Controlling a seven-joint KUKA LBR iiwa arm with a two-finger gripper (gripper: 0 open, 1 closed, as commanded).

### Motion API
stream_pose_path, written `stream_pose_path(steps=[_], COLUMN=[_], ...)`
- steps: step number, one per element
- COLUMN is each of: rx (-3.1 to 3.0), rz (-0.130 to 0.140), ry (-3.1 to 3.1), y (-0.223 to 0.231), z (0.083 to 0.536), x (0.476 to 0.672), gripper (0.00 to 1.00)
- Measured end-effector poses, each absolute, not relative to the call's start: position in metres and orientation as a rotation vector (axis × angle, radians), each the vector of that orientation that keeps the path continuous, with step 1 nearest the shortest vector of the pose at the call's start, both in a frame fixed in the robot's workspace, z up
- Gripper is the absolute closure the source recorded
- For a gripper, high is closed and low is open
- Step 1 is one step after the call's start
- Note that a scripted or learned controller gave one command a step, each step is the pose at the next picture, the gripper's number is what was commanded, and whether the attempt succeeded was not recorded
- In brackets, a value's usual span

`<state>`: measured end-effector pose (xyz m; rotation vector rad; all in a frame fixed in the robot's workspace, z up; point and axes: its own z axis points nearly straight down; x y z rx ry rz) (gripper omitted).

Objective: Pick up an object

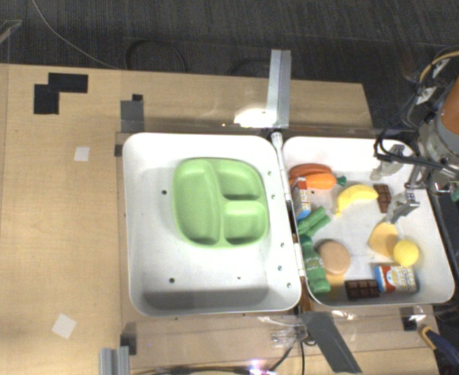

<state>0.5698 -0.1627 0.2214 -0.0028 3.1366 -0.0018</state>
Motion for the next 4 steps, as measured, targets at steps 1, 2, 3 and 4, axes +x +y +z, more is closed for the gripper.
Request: stream_pose_path(steps=[1, 2, 3, 4], rx=[0.087, 0.13, 0.107, 0.096], rz=[-0.002, -0.004, -0.002, -0.004], ry=[3.129, 3.122, 3.124, 3.113], y=[-0.149, -0.134, -0.094, -0.094], z=[0.097, 0.089, 0.09, 0.101], x=[0.602, 0.577, 0.58, 0.584], gripper=[0.0, 0.0, 0.0, 1.0])
